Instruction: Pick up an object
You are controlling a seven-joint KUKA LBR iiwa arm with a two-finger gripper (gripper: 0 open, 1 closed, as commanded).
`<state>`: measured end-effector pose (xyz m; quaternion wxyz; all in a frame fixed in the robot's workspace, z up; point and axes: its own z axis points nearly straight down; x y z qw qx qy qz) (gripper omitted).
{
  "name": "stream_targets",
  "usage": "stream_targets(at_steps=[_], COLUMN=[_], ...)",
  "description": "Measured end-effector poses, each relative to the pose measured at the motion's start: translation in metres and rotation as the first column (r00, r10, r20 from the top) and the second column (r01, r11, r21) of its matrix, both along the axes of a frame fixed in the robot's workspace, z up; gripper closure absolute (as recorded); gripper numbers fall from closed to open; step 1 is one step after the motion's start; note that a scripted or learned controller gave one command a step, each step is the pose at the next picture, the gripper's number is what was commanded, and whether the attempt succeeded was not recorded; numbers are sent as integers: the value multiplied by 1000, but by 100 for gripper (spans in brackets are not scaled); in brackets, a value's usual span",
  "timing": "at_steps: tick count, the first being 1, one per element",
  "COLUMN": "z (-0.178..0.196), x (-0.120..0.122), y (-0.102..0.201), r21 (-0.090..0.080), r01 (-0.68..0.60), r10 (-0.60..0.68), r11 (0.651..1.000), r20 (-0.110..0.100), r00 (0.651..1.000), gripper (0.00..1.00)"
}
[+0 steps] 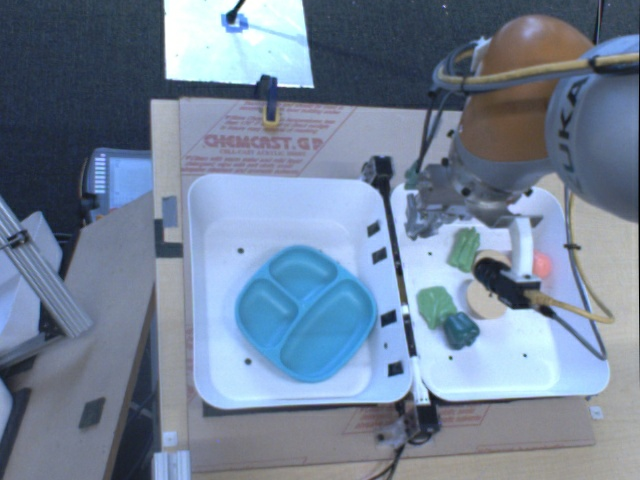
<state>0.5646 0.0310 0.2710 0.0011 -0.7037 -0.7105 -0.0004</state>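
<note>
In the right bin (520, 368) lie a light green block (464, 248), a darker green piece (434, 305), a dark teal object (461, 330), a tan round disc (487, 301) and a small orange-pink ball (542, 264). My gripper (425, 218) hangs low over the bin's upper left part, just left of the light green block. The wrist's metal parts hide how the fingers stand. Nothing is seen held.
The left bin (290, 193) holds a blue divided plate (305, 311). A black clip strip (393, 268) runs between the bins. The arm's orange band (525, 68) and grey body loom over the right bin's top; a yellow cable (570, 310) trails across its right side.
</note>
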Motion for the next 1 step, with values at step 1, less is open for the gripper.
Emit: stream_targets(at_steps=[1], z=[-17], x=[-23], y=[55], r21=[0], r01=[-1], r10=[1], r11=[1000], r20=[0], r00=[1000], gripper=[100])
